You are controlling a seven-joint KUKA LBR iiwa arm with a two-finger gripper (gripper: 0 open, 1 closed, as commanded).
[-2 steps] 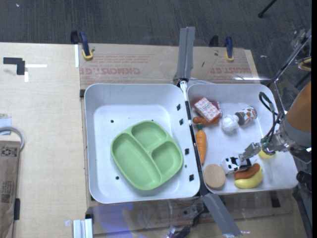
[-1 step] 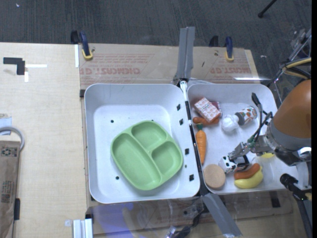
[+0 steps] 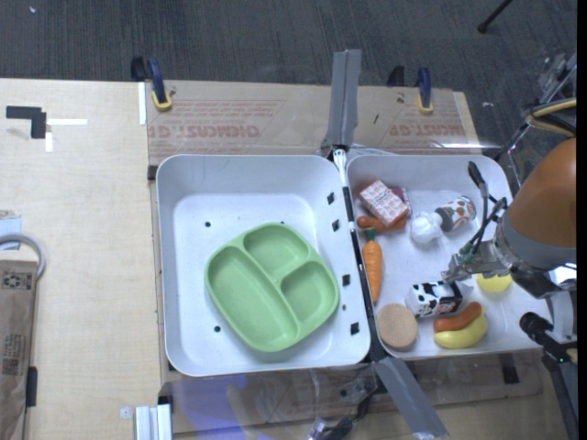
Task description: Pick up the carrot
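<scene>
The orange carrot (image 3: pixel 371 269), with a green top, lies lengthwise along the left wall of the right bin (image 3: pixel 417 165). My gripper (image 3: pixel 457 271) hangs low over the right half of that bin. It is well to the right of the carrot and just above a black-and-white cow-patterned toy (image 3: pixel 429 299). Nothing shows between the gripper and the carrot. The grey arm with its orange band (image 3: pixel 550 195) reaches in from the right edge.
Around the carrot lie a pink box (image 3: pixel 383 202), a small orange-red piece (image 3: pixel 370 221), a white ball (image 3: pixel 424 229), a small bottle (image 3: pixel 456 214), a tan disc (image 3: pixel 397 326), a sausage (image 3: pixel 459 317), a banana (image 3: pixel 463 335) and a yellow fruit (image 3: pixel 494 283). The left bin holds a green divided plate (image 3: pixel 272 287).
</scene>
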